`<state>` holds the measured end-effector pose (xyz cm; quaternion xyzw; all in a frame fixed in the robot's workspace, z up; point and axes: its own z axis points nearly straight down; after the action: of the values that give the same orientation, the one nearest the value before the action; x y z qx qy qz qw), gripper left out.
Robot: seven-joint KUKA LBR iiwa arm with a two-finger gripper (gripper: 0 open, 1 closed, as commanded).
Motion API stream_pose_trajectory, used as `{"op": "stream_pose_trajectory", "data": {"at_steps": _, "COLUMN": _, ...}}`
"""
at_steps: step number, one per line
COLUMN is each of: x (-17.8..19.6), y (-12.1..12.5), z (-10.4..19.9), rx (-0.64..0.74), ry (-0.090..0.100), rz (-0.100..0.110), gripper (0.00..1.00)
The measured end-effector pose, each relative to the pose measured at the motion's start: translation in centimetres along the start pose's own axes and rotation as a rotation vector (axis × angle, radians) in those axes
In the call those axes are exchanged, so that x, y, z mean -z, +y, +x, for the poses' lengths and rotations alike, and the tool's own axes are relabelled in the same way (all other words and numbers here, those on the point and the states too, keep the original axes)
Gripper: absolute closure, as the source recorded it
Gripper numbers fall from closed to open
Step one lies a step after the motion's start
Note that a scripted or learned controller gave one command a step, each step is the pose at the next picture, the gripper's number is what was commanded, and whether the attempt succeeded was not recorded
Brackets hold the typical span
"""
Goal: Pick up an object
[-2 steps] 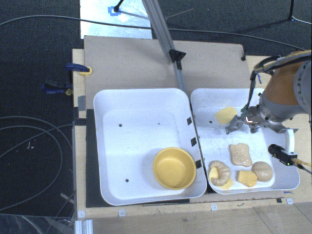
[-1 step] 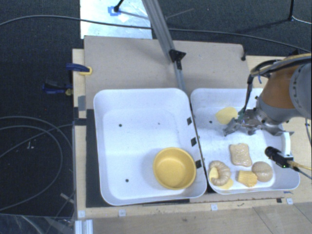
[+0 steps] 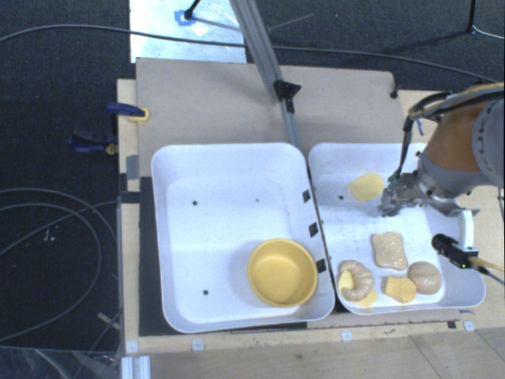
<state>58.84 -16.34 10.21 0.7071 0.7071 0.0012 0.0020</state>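
Objects for picking lie in two shallow white bins set side by side on the bench (image 3: 237, 101). At the far left edge of the bench sits a blue clamp (image 3: 91, 141) with a yellow-tipped one (image 3: 130, 113) just above it. The left bin (image 3: 197, 180) holds a single yellow bowl (image 3: 282, 272), upright, near its lower right corner. A grey pole (image 3: 260, 42) slants down from the top of the view and ends at the seam between the bins. In the right bin (image 3: 339, 180) a flat pale-yellow disc (image 3: 366, 186) lies in the upper part, and just to its right the end effector (image 3: 392, 204) is lowered toward the bin floor — whether it touches the disc cannot be told, nor whether it is apart or together, since it is too small and dark to read. Lower in that bin lie four pieces: a curled, croissant-like pastry (image 3: 356, 279) at the left, a pale ridged slab (image 3: 389, 251) above and right of it, a small yellow ridged piece (image 3: 401, 290) below the slab, and a rounded tan lump (image 3: 424, 277) at the right, just beside the yellow piece. The grey arm (image 3: 461, 160), with its orange band (image 3: 450, 136), reaches in from the right — a black fitting (image 3: 451, 249) hangs beneath it over the bin's right rim
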Motion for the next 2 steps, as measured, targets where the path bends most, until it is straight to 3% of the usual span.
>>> {"op": "stream_pose_trajectory", "data": {"at_steps": 2, "x": 10.6, "y": -0.1, "z": -1.7, "rx": -0.001, "ry": -0.001, "rz": 0.000, "gripper": 1.00}}
